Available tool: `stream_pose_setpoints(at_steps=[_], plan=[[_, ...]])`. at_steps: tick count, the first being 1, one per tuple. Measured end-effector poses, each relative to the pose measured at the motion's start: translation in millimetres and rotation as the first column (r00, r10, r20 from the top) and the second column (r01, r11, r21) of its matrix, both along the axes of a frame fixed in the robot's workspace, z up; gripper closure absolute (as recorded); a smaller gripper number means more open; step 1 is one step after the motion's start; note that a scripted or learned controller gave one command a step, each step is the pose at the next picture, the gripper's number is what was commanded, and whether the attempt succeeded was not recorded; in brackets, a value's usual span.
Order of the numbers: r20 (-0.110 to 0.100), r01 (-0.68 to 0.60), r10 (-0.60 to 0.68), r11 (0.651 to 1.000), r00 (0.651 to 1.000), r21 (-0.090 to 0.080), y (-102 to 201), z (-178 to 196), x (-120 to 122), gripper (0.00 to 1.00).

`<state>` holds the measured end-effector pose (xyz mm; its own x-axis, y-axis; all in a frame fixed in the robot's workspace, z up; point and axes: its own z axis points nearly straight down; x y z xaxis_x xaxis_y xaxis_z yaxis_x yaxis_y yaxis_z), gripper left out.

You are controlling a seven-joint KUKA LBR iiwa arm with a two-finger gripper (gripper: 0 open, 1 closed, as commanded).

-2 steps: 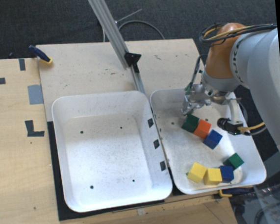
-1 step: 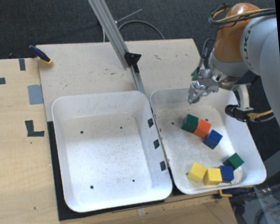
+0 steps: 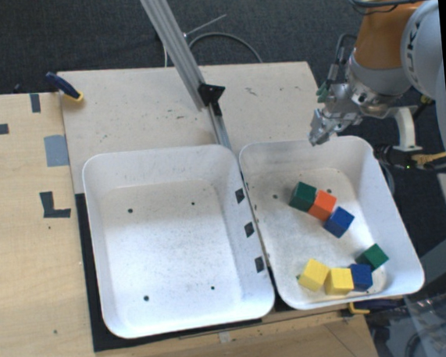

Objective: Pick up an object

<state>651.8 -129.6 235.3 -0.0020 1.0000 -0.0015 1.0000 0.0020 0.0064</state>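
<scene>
Several small cubes lie in the right bin. A dark green cube, an orange cube and a blue cube touch in a diagonal row near its middle. At the front edge sit two yellow cubes, another blue cube and a green cube. My gripper hangs over the bin's far rim, above and behind the green-orange-blue row. It points down and nothing shows between its tips.
The left bin stands beside the right one, with black clips along the shared edge. A slanted metal rail crosses the bench behind the bins. A blue and yellow tool lies at the far left.
</scene>
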Motion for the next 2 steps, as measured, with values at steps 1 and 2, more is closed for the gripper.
stream_pose_setpoints(at_steps=[1,2], plan=[[-0.003,0.001,-0.001,1.000,1.000,0.001,0,33,1,1.00],[-0.007,-0.004,0.004,1.000,1.000,0.003,53,36,-12,1.00]])
